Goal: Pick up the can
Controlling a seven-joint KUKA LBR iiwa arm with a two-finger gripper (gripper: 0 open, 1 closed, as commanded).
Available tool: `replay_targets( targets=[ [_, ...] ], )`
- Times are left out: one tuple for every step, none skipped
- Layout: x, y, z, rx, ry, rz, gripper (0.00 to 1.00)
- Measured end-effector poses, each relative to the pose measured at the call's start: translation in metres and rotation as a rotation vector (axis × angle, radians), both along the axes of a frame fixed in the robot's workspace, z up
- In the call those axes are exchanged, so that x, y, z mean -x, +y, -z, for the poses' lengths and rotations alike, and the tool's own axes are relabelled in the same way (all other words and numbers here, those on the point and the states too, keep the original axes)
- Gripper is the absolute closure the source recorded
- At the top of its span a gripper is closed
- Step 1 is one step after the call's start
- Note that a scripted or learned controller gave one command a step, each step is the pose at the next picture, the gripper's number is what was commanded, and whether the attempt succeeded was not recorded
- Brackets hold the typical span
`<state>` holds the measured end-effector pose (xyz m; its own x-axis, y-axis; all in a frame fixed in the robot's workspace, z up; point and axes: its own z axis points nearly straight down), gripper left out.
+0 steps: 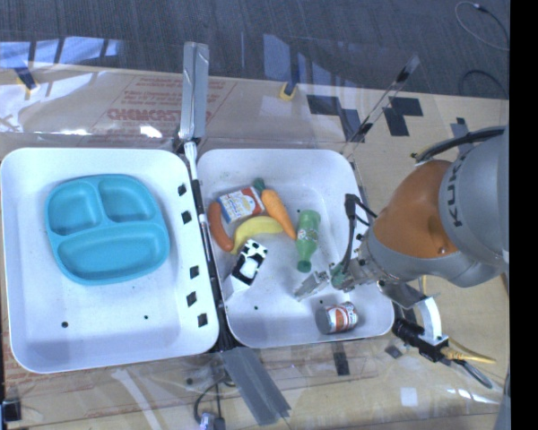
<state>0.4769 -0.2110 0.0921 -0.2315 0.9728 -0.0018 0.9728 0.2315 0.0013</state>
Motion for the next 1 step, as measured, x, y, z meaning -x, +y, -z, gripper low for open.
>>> replay_targets(
  targets=[
    [0.0005, 0.0225, 0.0009, -0.004, 0.005, -0.239, 0.0]
  ],
)
